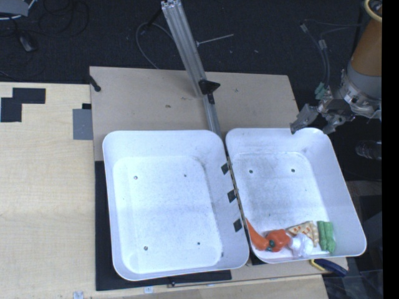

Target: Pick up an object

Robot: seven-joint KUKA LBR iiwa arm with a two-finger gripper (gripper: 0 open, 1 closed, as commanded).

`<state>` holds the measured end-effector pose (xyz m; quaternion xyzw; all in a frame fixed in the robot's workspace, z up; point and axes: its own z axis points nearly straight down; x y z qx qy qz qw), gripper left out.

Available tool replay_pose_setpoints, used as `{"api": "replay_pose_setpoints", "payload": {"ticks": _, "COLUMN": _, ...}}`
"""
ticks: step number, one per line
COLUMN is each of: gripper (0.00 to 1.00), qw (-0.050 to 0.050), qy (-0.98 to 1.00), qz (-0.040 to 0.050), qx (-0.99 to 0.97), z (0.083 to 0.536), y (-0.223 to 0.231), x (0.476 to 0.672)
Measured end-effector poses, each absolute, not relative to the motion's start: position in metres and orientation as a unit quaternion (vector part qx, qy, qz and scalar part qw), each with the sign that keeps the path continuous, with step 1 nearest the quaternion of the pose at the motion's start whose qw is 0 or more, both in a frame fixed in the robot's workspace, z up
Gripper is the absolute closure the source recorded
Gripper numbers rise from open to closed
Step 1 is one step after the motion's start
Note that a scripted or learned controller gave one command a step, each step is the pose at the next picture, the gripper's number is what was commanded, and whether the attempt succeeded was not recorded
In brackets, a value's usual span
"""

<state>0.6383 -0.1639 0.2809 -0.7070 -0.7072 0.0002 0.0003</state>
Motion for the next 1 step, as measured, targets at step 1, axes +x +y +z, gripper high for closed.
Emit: {"api": "replay_pose_setpoints", "payload": {"ticks": 1, "gripper": 0.00, "qw": 0.001, "qy": -0.705, "qz": 0.0016, "qx": -0.709, "z": 0.2264, "y": -0.2140, "x": 0.5642}}
